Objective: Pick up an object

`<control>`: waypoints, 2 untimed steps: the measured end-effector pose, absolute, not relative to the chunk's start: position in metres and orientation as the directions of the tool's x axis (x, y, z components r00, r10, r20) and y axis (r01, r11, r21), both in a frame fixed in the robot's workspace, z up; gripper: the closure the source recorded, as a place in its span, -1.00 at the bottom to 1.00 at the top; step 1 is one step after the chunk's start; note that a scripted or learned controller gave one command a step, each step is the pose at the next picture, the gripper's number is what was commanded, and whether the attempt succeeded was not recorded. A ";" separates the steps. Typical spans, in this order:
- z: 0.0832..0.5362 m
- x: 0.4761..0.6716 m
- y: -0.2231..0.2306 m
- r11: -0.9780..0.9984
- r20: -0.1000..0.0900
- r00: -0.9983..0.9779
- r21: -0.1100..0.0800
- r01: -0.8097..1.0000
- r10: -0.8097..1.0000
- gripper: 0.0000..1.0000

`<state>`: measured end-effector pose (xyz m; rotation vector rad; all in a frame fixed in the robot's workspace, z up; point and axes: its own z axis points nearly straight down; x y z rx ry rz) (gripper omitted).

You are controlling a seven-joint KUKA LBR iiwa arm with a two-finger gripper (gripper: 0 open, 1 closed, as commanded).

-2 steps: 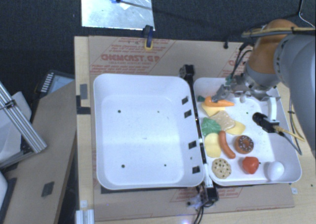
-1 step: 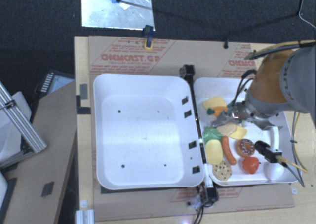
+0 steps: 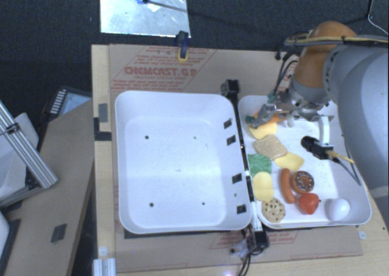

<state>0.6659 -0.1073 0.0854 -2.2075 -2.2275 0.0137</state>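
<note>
Only readable text: red print on the cardboard sheet lying under the left white bin, just beyond the bin's far rim. Large letters look like "CHEMCAST", followed by "GP" or similar, unclear. Smaller red lines above and below it too blurred to read.

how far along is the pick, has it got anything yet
Done: the hand has reached the right bin, low at its far left corner over a yellow-orange piece. In hand: nothing visibly lifted. Left: grasp and raise something; the cookie, tomato and egg lie untouched.
</note>
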 end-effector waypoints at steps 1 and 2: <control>0.094 0.662 -0.105 0.008 0.008 -0.008 -0.027 1.000 1.000 1.00; 0.257 0.673 -0.044 0.011 0.001 -0.011 0.023 1.000 1.000 1.00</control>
